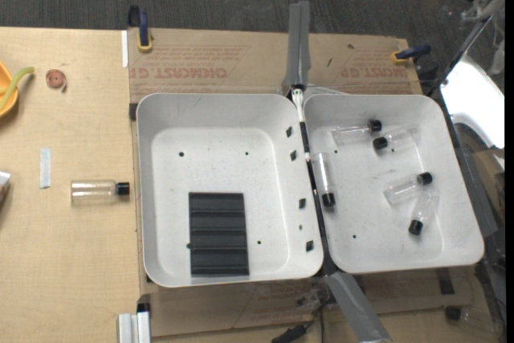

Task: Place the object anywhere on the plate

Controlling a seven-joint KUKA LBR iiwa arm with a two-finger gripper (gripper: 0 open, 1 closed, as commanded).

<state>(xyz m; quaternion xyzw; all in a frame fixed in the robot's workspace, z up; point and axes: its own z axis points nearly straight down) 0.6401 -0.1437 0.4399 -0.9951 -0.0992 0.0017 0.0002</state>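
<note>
Vials (pixel 401 189), small clear tubes with black caps, lie scattered in the right bin (pixel 458 173), right of centre in the frame. About five show: two near its upper middle, two toward its lower right, and one long one along its left wall. None of them rests on the plate (pixel 218 234), the dark ribbed rectangle lying flat in the lower middle of the left bin (pixel 152 173). One more clear bottle (pixel 98 189) lies on the wooden bench (pixel 64 269) at the left of the frame, outside both bins.

Whether the gripper is apart or together I cannot tell.

By my judgement the task is not yet begun. The risks lie in the vials themselves: they are round, smooth and see-through, so a pinch may slide off or send one rolling. The one against the bin wall leaves little room for a finger beside it. The two upper vials lie close together, so a descent on one could knock the other. On the ribbed plate a released vial might roll off.
</note>
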